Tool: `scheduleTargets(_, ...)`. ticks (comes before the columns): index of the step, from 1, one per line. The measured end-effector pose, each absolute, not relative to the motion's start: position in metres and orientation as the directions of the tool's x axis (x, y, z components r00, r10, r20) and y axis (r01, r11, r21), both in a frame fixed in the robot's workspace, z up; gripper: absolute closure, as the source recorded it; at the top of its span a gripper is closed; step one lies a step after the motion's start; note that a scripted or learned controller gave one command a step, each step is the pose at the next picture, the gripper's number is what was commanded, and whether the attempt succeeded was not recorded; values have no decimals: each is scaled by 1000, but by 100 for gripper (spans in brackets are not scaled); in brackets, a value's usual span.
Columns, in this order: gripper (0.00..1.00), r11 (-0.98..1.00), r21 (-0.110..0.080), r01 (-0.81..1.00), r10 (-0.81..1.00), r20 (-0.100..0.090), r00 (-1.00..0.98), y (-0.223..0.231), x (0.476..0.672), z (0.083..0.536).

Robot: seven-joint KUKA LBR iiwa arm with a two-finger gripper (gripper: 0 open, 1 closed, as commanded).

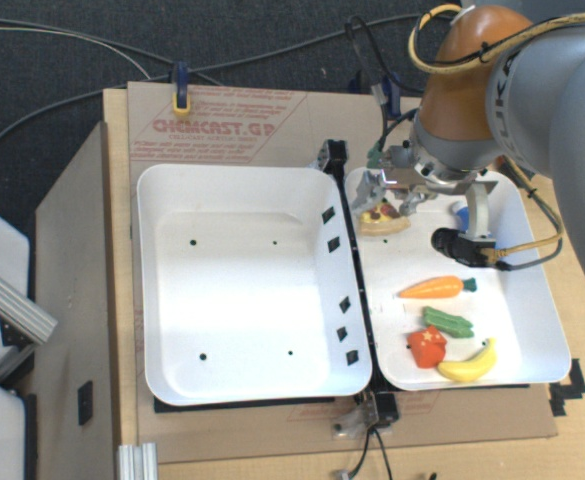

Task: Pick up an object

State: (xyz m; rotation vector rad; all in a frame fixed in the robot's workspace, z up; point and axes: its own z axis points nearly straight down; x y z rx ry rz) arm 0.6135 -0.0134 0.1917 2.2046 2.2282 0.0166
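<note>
Two white bins on the bench, and all the action is in the right bin. The arm reaches in from the right, orange band showing above the wrist. The gripper is down low at that bin's far left corner, close to the divide with the left bin. Its fingers stand apart, straddling from above a pale tan toy piece with red bits on top. That piece lies flat on the bin floor, directly under the gripper. Whether the fingertips touch it is too close to call, and they grip nothing that I can see.

Nearer the camera, well apart from the gripper, an orange carrot lies crosswise with its green end pointing right. Just below it sits a green vegetable. Beside that, a red piece and a yellow banana touch each other at the near rim. Both bins rest on a brown cardboard sheet, with a blue clamp at its far edge.
</note>
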Motion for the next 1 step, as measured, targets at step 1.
scheduleTargets(1,100,5,-6,1000,1000,3,-5,28,571,185)
